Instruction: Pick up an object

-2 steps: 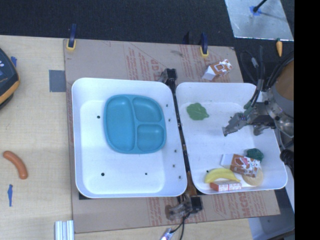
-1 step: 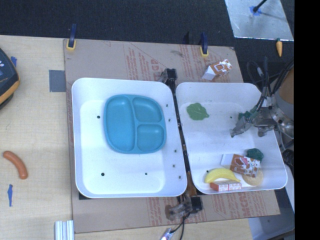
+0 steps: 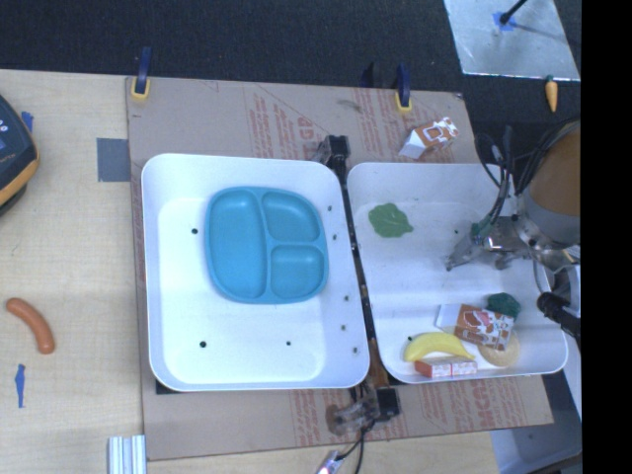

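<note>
Banana (image 3: 437, 346) lies w/ long axis left-right in right bin (image 3: 425, 275); hand (image 3: 472, 253) above it, grip state unclear.

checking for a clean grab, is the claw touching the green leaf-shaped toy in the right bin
Apart. The camera view shows bare white bin floor between the claw and the green leaf-shaped toy, which lies alone toward the right bin's far left corner.
</note>
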`<state>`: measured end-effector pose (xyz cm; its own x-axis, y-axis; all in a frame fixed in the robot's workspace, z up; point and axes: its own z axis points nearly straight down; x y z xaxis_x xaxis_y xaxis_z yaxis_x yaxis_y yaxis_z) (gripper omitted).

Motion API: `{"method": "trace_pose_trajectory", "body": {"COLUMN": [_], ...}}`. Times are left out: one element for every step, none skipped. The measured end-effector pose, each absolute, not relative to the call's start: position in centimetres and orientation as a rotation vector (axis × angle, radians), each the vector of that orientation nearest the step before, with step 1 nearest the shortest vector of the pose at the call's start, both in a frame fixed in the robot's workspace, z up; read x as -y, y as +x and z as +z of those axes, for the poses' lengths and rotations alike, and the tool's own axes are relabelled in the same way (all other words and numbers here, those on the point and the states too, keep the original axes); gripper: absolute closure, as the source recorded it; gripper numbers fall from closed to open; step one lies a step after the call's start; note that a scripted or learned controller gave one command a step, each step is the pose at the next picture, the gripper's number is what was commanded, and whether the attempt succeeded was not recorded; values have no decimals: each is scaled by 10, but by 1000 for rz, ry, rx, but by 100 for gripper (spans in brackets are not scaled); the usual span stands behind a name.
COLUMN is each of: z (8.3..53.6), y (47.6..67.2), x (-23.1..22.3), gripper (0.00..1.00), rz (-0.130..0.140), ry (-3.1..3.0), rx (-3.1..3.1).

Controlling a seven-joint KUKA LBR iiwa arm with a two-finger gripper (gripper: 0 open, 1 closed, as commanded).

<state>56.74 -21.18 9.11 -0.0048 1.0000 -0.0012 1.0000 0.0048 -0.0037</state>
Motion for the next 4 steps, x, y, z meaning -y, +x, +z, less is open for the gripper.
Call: {"method": "trace_pose_trajectory", "body": {"z": [92, 92, 103, 137], "y": [616, 656, 656, 657], "x": [206, 212, 213, 158], "gripper": [0, 0, 100, 100], "rz": [2, 2, 4, 3], "ry": [-2216, -2216, -2212, -2214], "rx": [2225, 2225, 2228, 2225]}}
